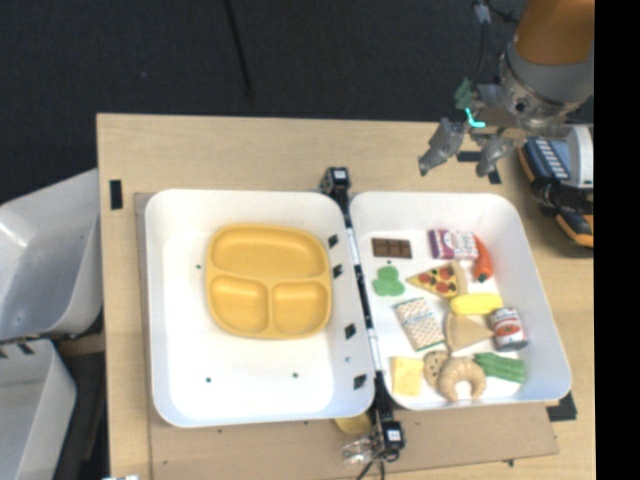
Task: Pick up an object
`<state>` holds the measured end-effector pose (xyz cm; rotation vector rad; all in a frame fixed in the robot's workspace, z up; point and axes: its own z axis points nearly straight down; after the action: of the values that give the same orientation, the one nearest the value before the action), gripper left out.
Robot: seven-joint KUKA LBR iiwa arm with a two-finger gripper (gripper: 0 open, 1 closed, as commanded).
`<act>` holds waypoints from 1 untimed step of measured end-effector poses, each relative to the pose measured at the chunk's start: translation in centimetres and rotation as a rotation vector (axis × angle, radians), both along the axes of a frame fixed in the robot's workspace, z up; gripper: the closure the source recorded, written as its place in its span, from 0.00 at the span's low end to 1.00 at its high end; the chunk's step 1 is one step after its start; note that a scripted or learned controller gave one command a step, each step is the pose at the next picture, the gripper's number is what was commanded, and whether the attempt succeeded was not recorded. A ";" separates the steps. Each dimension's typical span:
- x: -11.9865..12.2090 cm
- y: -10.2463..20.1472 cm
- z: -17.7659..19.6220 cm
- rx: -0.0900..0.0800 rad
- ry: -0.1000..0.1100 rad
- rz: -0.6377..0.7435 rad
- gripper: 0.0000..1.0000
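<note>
Hovering above the far right corner of the bench (120, 368), the gripper (462, 156) has its two fingers spread apart with nothing between them, so it's released and parked just past the far rim of the right bin (540, 268). All the candidate stuff sits in that bin: a chocolate bar (391, 248) near the divider, a purple packet (452, 243) and a carrot-looking thing (483, 258) toward the far right, a pizza slice (438, 280), a green broccoli-ish piece (387, 283), a yellow block (476, 305), a small can (507, 328), a cracker (417, 321), a croissant (462, 378), a cheese square (406, 375) and a green pepper or pickle (500, 368) along the near edge. The left bin (170, 368) just carries a yellow divided plate (268, 280). If I were picking, I'd skip the crowded near-right cluster where things touch each other, since the fingers would likely shove neighbours or close on two items. The chocolate bar or the purple packet look like safer bets, I'd guess: each sits a bit apart, and they're the closest to where the arm is. Coming straight down with the fingers across the short side of the item seems smartest, and staying clear of the bin wall so a finger doesn't catch the rim.
</note>
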<state>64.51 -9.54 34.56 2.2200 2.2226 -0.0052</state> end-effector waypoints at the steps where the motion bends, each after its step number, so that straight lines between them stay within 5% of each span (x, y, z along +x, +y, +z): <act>1: 0.1 -0.1 0.7 -0.001 0.004 0.003 1.00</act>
<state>64.62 -9.60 35.28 2.2183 2.2268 -0.0103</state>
